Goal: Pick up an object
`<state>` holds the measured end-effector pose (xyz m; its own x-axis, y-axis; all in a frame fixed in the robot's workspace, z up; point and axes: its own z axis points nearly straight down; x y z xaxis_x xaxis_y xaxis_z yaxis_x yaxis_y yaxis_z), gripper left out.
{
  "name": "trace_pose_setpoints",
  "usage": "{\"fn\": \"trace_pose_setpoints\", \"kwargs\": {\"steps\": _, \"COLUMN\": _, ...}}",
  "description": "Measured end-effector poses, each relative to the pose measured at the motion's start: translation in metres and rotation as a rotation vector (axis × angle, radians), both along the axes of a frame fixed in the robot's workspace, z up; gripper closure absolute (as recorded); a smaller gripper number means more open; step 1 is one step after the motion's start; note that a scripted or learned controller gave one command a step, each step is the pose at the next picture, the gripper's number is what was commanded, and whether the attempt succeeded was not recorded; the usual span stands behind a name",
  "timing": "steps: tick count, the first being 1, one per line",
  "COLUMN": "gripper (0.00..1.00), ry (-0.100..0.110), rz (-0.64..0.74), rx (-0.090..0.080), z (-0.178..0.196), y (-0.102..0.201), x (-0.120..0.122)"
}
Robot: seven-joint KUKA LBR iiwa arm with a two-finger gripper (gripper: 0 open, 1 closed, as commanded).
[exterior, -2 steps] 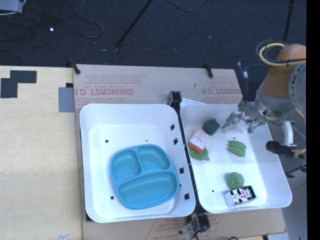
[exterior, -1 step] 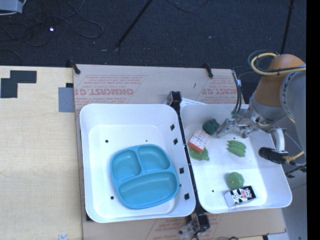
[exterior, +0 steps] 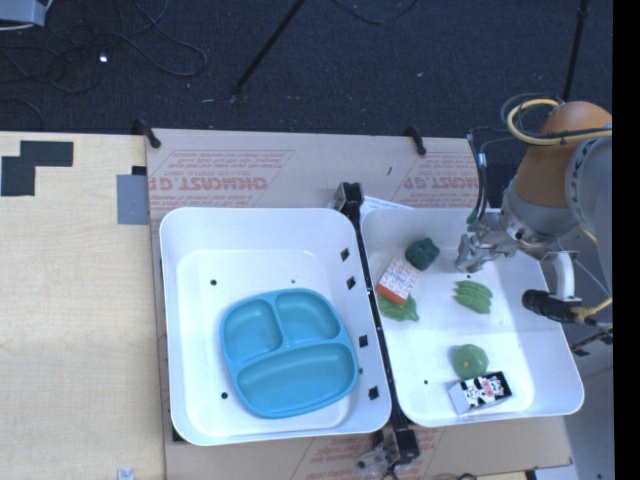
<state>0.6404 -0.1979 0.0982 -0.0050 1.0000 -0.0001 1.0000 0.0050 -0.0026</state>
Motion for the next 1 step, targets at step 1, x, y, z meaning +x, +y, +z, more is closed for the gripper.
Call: {"fn": "trace_pose_setpoints", "kwargs": {"steps": 1, "gripper": 1.0, "ry": -0.005, "rz": -0.004, "rx": -0.001, "z": 0.0441, "y": -0.0049, "x": 0.0013}}
